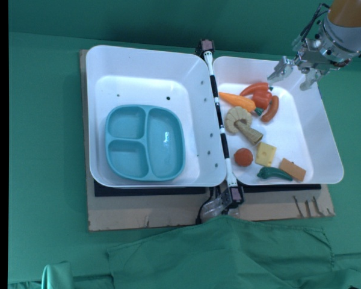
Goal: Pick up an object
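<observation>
1. The two white bins [195, 71] look like smooth, faintly glossy plastic.
2. The teal divided plate [144, 142], left of the gripper [295, 74], is shiny plastic.
3. The gripper looks like bare grey metal.
4. Matt green cloth [48, 131] covers the bench.

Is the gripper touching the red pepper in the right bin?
Apart. In the camera view the gripper hangs over the far edge of the right bin, its jaws spread, and bare white floor shows between it and the red pepper.

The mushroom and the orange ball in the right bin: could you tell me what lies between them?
Bare white bin floor; the camera view shows nothing between the mushroom and the orange ball.
</observation>
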### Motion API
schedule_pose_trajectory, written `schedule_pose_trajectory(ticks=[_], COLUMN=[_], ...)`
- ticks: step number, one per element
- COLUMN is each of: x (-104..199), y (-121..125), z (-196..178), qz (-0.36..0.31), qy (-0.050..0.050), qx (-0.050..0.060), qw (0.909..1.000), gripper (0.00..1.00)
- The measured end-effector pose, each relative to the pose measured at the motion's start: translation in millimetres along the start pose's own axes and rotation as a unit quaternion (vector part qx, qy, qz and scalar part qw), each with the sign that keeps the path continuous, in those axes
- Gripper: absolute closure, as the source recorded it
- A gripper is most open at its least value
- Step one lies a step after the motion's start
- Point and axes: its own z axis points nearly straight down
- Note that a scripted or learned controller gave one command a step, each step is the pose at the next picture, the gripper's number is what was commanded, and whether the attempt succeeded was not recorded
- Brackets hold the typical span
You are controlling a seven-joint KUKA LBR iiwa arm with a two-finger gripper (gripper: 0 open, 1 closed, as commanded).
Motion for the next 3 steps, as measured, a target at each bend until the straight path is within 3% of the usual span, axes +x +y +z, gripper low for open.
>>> schedule_pose_trajectory(ticks=[1,2,3], x=[-1,-9,-37], y=[1,15,45], z=[-14,0,-84], qz=[0.002,0.000,0.000], qy=[-0.001,-0.001,-0.002], qx=[-0.004,-0.001,-0.006], qw=[1.0000,1.0000,1.0000], gripper=[1.00,1.00,1.00])
